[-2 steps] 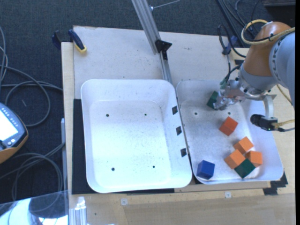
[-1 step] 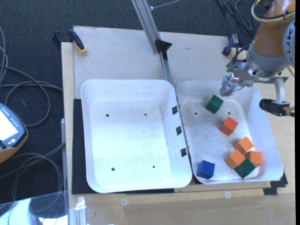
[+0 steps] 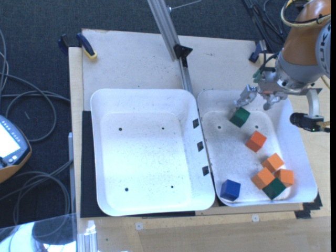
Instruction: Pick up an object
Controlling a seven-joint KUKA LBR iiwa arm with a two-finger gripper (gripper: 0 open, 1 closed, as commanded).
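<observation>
- The metal gripper [image 3: 258, 97] has its fingers spread apart, holding nothing.
- A small green cube [image 3: 240, 116] sits just below it in the smooth white right bin [image 3: 302, 156].

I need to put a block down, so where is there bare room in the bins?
The left bin has a wide bare floor. In the right bin, the near-right corner is crowded with an orange and green cluster; bare floor lies between the blue block and the green block.

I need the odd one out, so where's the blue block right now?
The blue block sits in the right bin, at its near-left corner, left of the orange and green cluster.
</observation>
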